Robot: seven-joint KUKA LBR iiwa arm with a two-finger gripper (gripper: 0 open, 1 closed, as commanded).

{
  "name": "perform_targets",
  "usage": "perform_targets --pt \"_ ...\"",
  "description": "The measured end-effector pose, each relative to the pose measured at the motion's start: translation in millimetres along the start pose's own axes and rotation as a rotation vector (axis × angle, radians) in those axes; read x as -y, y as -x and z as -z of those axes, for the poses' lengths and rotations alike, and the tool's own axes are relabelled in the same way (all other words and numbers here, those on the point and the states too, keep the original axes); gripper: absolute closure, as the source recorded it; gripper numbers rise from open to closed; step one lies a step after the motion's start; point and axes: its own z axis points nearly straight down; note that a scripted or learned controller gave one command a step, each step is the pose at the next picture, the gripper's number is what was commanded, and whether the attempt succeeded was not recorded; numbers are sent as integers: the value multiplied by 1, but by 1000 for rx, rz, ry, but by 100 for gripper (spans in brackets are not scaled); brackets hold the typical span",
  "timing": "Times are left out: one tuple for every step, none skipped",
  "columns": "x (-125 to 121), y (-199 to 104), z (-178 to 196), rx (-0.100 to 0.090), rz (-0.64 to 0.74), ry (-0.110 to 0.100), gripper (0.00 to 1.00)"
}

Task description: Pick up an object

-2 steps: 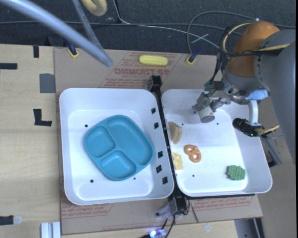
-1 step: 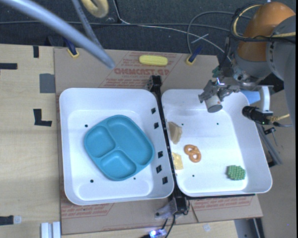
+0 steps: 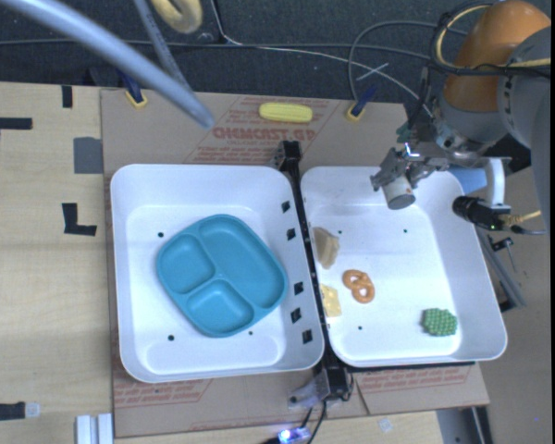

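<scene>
The bench [image 3: 37, 248] bears two white bins [image 3: 129, 248] and a yellow object [image 3: 285, 112].

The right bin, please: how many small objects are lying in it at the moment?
4: a pale piece by the left wall, a yellowish piece below it, a pretzel mid-bin, and a green object near the lower right corner.

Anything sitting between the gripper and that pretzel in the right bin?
Nothing visible. The gripper hangs over the shallow white right bin's far side; bare floor lies between it and the small brown twisted pretzel.

Right bin — pretzel [image 3: 358, 286], green lump [image 3: 438, 322], two pale pieces [image 3: 326, 245].
</scene>
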Motion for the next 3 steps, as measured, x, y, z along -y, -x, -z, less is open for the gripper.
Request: perform_targets --pt "17 -45 -8 -1 3 -3 100" --pt "38 -96 -15 -1 3 -4 100" --pt "70 -143 -11 -1 4 -4 100"
